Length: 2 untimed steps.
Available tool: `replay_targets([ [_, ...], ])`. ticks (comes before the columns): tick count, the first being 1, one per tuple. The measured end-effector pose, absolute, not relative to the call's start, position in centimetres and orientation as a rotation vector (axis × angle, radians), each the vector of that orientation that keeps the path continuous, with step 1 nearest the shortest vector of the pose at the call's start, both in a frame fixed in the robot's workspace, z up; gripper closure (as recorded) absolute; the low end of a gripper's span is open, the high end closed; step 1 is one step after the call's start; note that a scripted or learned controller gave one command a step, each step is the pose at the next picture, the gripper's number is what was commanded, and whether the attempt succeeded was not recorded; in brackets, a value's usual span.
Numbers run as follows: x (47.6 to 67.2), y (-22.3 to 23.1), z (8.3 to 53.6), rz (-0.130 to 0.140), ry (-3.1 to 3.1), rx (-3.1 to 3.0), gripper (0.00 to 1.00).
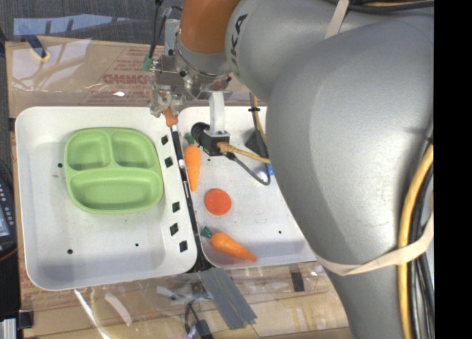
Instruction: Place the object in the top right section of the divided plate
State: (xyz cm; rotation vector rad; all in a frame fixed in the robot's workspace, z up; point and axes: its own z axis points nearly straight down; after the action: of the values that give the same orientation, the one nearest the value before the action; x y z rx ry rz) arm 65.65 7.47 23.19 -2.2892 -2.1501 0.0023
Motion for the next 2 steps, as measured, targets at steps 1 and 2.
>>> replay_targets([
  [1,65.6,7.5,23.2,0.002,-2.151,-2.288,0.0],
  [2,62.8,6.8,22.5,0.012,-1.871,-2.518,0.0],
])
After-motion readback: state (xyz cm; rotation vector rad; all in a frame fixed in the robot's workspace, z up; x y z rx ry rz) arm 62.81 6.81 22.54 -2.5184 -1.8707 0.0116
